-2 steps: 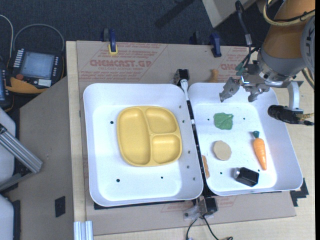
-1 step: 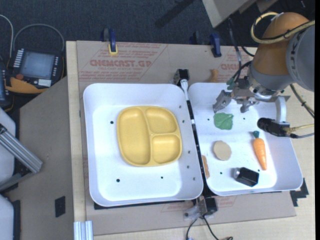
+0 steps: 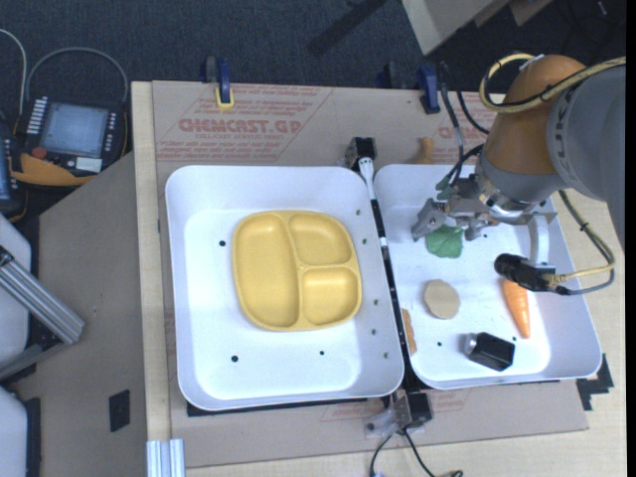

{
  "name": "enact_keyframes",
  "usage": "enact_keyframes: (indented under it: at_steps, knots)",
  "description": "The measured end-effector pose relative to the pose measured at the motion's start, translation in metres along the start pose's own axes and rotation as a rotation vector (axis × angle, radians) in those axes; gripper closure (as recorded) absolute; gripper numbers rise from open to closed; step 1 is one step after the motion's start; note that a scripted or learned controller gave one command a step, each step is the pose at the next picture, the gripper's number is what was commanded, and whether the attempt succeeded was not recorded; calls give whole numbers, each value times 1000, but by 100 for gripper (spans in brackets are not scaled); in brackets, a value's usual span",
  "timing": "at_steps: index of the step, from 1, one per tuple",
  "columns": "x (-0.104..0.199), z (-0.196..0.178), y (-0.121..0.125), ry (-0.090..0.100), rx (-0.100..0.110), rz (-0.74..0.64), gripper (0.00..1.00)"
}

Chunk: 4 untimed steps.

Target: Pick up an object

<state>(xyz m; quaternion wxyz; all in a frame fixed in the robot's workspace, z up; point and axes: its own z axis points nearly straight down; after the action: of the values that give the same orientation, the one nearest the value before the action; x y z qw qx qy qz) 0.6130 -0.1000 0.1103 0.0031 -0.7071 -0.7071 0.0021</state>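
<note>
**Fingers spread over a green piece in the right bin**

Nearest the camera, a small black block (image 3: pixel 489 350) lies by the front wall of the right bin (image 3: pixel 566 361). A thin brown stick (image 3: pixel 408 331) rests at that bin's left rim, beside the seam with the left bin (image 3: pixel 199 266). A little farther back, an orange carrot (image 3: pixel 518 309) points toward the front, and a flat tan round piece (image 3: pixel 441 299) sits to its left, apart from it.

In the left bin, a yellow divided plate (image 3: pixel 296 269) lies about in the middle.

Beyond the tan piece sits the green object (image 3: pixel 445 244), in the far half of the right bin. The gripper (image 3: pixel 449 229) hangs right over it, its fingers (image 3: pixel 425 221) spread to either side of the object's far edge. Whether they touch it cannot be told.

The grey arm (image 3: pixel 596 127) with its orange band reaches in from the right. Two blue clamps (image 3: pixel 225 78) grip the counter (image 3: pixel 298 117) at its far edge.
</note>
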Motion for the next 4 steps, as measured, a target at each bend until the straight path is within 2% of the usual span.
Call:
enact_keyframes:
  at_steps: [1, 2, 3, 4]
  knots:
    - [0, -14, 2, -2, -8, 1, 100]
    - [0, -75, -5, -3, -12, 0, 100]
    - [-1, -111, -4, -3, -13, 0, 100]
    - [43, -114, -31, 1, -5, -4, 100]
